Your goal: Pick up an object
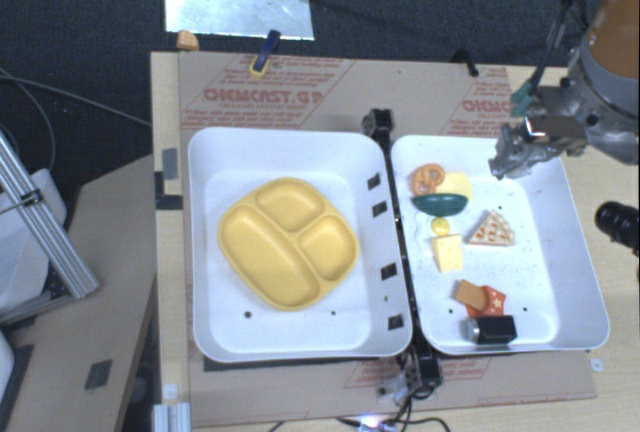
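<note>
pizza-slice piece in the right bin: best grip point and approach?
Probably top-down on the pizza slice, closing the gripper across its two slanted edges near the middle. It lies flat on the right bin floor, apart from the yellow block to its left, so there's room for a finger on each side. The narrow upper tip offers little to pinch.

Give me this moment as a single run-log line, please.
gripper: above right bin, upper corner | grasp: none seen | nearest item: pizza slice | left bin: yellow tray
</note>
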`<state>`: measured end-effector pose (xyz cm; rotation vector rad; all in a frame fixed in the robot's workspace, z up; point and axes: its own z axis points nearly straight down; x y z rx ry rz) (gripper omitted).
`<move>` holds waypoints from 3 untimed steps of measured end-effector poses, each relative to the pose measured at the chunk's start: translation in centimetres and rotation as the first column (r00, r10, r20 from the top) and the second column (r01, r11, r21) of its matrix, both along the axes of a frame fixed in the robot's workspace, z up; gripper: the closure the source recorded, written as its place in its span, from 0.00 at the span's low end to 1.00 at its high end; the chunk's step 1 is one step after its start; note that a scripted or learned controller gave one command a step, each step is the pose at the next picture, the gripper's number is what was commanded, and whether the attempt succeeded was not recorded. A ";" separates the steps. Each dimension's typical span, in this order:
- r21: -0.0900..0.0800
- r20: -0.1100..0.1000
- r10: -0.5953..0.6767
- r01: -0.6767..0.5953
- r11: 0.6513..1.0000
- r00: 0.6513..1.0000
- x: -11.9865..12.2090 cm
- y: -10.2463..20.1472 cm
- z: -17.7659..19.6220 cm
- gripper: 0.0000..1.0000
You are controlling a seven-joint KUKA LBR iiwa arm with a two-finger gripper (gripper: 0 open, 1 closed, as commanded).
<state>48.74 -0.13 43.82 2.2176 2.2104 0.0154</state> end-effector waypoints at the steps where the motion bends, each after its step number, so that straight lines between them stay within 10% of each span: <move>1: 0.005 -0.002 0.017 -0.017 1.000 1.000 1.4 10.5 8.7 1.00; 2: 0.006 -0.011 0.023 -0.023 1.000 1.000 -0.3 24.5 9.7 1.00; 3: -0.003 -0.021 -0.004 0.004 1.000 1.000 -0.1 15.8 1.1 1.00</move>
